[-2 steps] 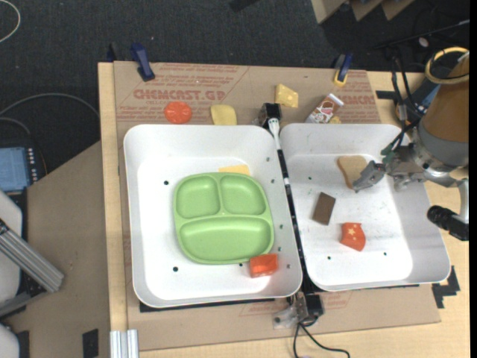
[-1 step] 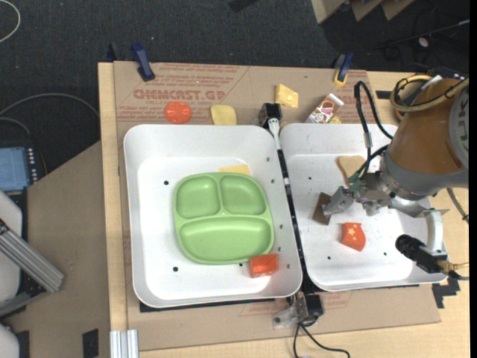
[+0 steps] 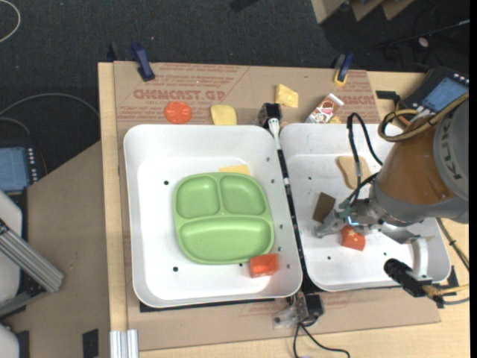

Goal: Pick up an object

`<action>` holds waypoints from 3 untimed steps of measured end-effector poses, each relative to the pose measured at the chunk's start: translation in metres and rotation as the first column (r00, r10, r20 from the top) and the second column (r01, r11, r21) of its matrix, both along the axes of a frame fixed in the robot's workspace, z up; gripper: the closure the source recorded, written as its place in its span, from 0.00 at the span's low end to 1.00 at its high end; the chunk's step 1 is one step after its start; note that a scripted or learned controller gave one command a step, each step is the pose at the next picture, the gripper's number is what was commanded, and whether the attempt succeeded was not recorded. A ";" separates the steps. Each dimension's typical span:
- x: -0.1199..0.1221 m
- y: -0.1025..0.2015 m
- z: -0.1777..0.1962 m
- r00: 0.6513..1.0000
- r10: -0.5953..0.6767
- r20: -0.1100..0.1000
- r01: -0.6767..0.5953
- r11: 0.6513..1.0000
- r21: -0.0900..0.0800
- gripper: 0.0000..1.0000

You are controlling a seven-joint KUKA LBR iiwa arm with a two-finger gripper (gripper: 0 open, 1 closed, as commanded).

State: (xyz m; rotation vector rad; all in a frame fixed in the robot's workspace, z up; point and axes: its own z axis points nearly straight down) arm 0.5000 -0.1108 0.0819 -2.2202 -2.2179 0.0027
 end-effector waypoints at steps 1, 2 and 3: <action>0.002 -0.001 0.014 1.000 -0.002 0.009 0.002 1.000 -0.004 1.00; 0.002 -0.001 0.013 1.000 -0.002 0.008 0.002 1.000 -0.004 0.00; -0.006 0.001 0.002 1.000 0.001 0.001 -0.001 1.000 0.000 0.00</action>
